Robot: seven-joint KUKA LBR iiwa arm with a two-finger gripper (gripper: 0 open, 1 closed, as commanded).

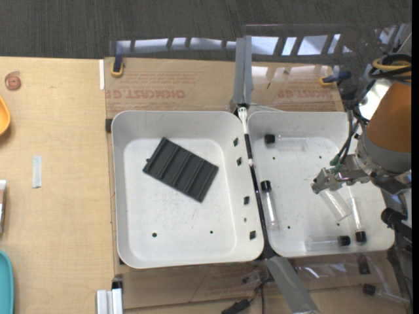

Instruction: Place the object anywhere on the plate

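Observation:
A dark grey ribbed plate (181, 169) lies tilted in the left bin (131, 241). Several clear tubes with black caps lie in the right bin (308, 162): one at the back (286, 141), one along the left wall (268, 207), one near the front (325, 243) and two to the right (354, 216). My gripper (328, 182) hangs low over the right half of the right bin, just above the upper end of a slanting tube (336, 204). Nothing is visibly held.
A metal divider (243, 77) runs behind the seam between the bins. Cardboard (170, 90) lies under and behind them. A wooden bench top (52, 175) spreads to the left, with small items along its left edge. Cables hang beside the arm (393, 120) at right.

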